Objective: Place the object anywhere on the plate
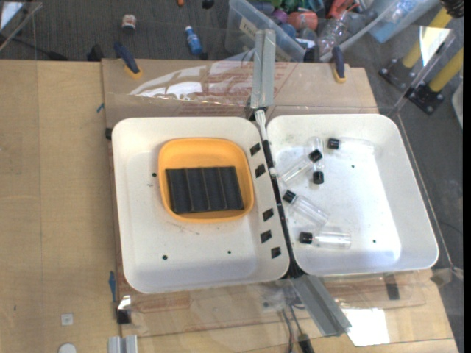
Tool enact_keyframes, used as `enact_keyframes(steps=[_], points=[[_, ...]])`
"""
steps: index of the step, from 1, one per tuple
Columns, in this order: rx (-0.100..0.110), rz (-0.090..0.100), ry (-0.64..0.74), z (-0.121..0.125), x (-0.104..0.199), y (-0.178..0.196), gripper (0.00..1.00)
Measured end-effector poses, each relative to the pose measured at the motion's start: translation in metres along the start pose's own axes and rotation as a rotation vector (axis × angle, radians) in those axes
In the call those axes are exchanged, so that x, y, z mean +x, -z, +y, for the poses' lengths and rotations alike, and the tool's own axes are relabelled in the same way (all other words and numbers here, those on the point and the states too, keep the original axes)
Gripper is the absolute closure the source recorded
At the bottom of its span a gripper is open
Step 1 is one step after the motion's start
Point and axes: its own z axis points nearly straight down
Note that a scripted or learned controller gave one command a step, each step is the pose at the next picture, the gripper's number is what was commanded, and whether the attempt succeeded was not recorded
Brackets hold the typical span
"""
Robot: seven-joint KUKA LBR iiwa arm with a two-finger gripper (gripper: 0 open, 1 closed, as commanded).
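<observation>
- Black ridged block (pixel 204 190) lying flat on orange plate (pixel 171 157), in left bin (pixel 132 197).
- Right of plate, in right bin (pixel 397 197): several clear vials (pixel 305 210) with black caps, scattered, lying down.
- Pincer state: cannot tell.

Open approach from above both bins; a black ridged block (pixel 204 190) covers the orange plate (pixel 169 157), while clear black-capped vials (pixel 309 212) crowd the right bin's (pixel 412 197) left half.

toy tub (pixel 324 9) cropped by top edge
</observation>
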Motion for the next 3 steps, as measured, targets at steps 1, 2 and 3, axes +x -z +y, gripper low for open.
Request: enact_keyframes(steps=[1, 2, 3], points=[[0.000, 0.000, 0.000, 0.0000, 0.0000, 0.0001, 1.00], [-0.001, 0.000, 0.000, 0.0001, 0.0000, 0.0002, 1.00], [-0.001, 0.000, 0.000, 0.0001, 0.0000, 0.0002, 1.00]])
